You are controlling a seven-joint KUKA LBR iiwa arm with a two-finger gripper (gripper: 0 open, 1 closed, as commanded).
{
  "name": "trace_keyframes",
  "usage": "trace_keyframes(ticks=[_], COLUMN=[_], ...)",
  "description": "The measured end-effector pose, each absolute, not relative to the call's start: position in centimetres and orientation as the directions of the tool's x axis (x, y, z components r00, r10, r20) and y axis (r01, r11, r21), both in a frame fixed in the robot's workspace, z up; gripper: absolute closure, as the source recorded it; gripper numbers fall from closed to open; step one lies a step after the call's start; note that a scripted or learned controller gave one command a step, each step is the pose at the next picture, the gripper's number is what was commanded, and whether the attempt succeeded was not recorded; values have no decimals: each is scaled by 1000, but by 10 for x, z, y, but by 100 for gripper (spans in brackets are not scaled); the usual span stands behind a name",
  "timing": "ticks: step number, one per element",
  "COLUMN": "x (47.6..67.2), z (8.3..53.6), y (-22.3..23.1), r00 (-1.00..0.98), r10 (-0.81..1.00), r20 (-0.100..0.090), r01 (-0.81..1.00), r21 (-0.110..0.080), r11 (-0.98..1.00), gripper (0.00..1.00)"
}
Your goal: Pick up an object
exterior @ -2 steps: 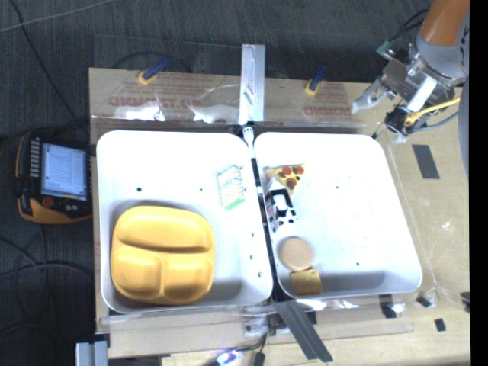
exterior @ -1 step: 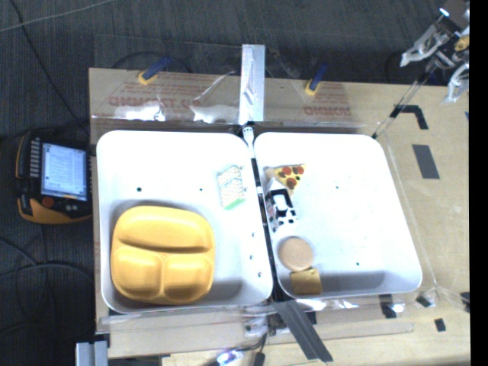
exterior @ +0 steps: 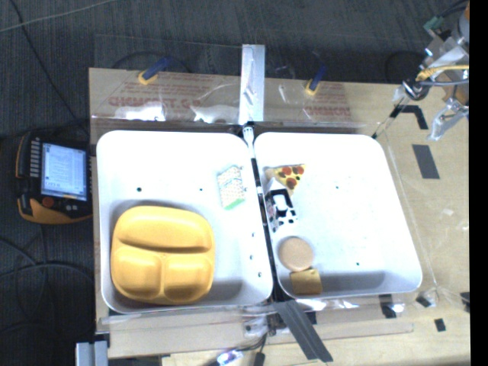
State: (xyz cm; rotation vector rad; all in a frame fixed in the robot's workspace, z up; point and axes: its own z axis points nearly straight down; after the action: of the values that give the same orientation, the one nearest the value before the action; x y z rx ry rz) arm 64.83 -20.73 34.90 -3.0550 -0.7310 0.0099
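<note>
The left bin (exterior: 152, 151) holds a big yellow loaf-shaped object (exterior: 162, 252) at its front left and a small green and white packet (exterior: 231, 187) near the divider. In the right bin (exterior: 366, 204), along its left side, lie a pizza-slice toy (exterior: 288, 175), a black and white object (exterior: 280, 207), a round tan disc (exterior: 296, 253) and a tan block (exterior: 306, 282). My gripper (exterior: 442, 90) is at the view's top right, beyond the right bin's far corner, above the bench and away from every object.
A handheld pendant with a lit screen (exterior: 55, 175) lies left of the bench. Yellow and blue clamps (exterior: 155, 69) sit along the back board. Black tape marks (exterior: 427, 161) dot the bench on the right.
</note>
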Motion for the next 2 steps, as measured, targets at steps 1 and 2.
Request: trace_keyframes(ticks=[1, 2], x=[648, 662], z=[358, 427], y=[-207, -222], r00=[891, 976], r10=[454, 216], r20=[-13, -4], r01=[454, 216], r21=[1, 2], r11=[-891, -976], gripper=[100, 100])
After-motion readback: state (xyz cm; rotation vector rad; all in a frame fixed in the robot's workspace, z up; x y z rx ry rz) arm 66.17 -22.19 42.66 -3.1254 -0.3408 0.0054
